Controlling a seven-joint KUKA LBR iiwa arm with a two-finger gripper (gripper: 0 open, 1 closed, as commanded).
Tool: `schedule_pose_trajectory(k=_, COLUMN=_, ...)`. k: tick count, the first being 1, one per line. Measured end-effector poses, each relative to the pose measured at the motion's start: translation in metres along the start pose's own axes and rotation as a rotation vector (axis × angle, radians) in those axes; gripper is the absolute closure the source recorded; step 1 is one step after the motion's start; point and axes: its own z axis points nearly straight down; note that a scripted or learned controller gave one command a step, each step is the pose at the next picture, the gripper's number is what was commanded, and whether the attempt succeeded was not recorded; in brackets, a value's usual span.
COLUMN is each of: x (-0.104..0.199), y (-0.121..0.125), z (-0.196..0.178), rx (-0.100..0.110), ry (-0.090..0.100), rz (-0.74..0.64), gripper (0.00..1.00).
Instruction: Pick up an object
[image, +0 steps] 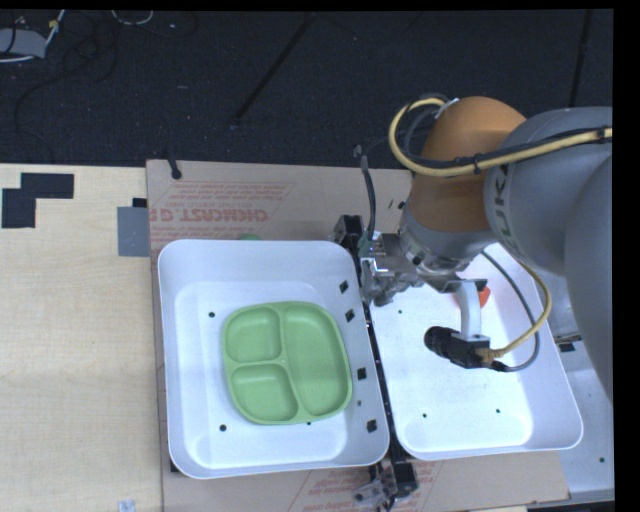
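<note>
As the view runs from the left, the pale wooden bench (70, 350) comes first, with a brown printed cardboard sheet (230, 205) under both bins, probably to keep them seated. Next is the shallow white plastic left bin (190, 270). A light green three-compartment plastic plate (287, 362) lies flat, face up, about mid-floor and a bit toward the bin's right wall. It's the only clear candidate for the pick. Lying flat with a low rim, it probably offers just the rim edge to pinch, so likely a hard grasp.

The tool (390, 272) sits right at the divider where the two bins meet. It's near the plate's upper right corner but apart from it, with nothing visibly held. Cannot tell whether the tool is wide or narrow, because the wrist hides it from above.

The shallow white plastic right bin (520, 420) has bare floor toward the front. A small orange-red bit (484, 294) shows just beside the wrist, too hidden to say what it is.

The grey arm with the orange band (560, 200) comes in over the right bin from the right edge, bent down so the tool points into the bins.

Judgement: pick not yet made. The tool must shift left and lower onto the plate's rim.
</note>
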Motion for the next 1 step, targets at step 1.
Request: schedule_pose_trajectory(k=1, x=0.0544, y=-0.0129, z=-0.0059, rx=0.002, ry=0.000, rz=0.000, gripper=1.00)
